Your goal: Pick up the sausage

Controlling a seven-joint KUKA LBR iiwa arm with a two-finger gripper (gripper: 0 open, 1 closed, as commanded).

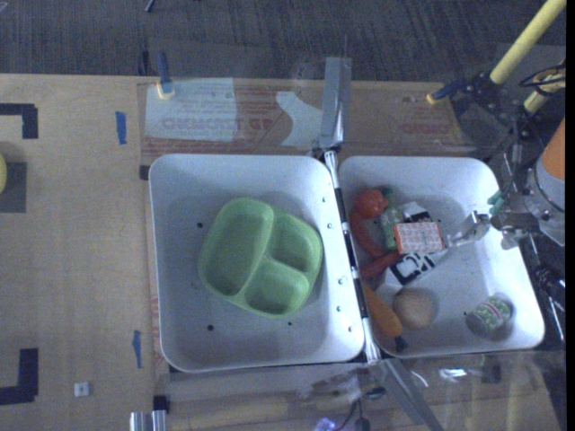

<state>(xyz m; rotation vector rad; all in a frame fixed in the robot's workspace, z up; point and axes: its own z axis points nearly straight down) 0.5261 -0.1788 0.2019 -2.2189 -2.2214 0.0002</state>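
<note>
Two shallow white bins sit side by side on the bench point(72, 268). The left bin point(175, 330) carries a green divided plate point(260, 257) with three compartments, lying slightly tilted in the frame. The right bin point(512, 277) holds a cluster of items along its left wall.

The end effector point(467, 230) enters from the right edge of the frame and lies over the middle of the right bin; whether it is spread or pressed together cannot be told at this resolution, and nothing is visibly held by it.

The sausage point(363, 237), a dark red elongated piece, lies in the left part of the right bin, well to the left of the end effector, partly under a small box point(419, 237) with an orange-red checked face. Its long axis appears to run from the upper left toward the lower right, though its lower end is hidden by neighbouring items.

A black-and-white carton point(415, 266) lies just below the box; its markings cannot be read. A carrot point(383, 311) lies along the left wall at the lower left of the bin, a round tan ball point(413, 308) just beside it, and a green-and-pink striped piece point(490, 313) near the lower right corner.

Printed lettering on the cardboard sheet point(207, 119) above the left bin is reversed and illegible.
</note>
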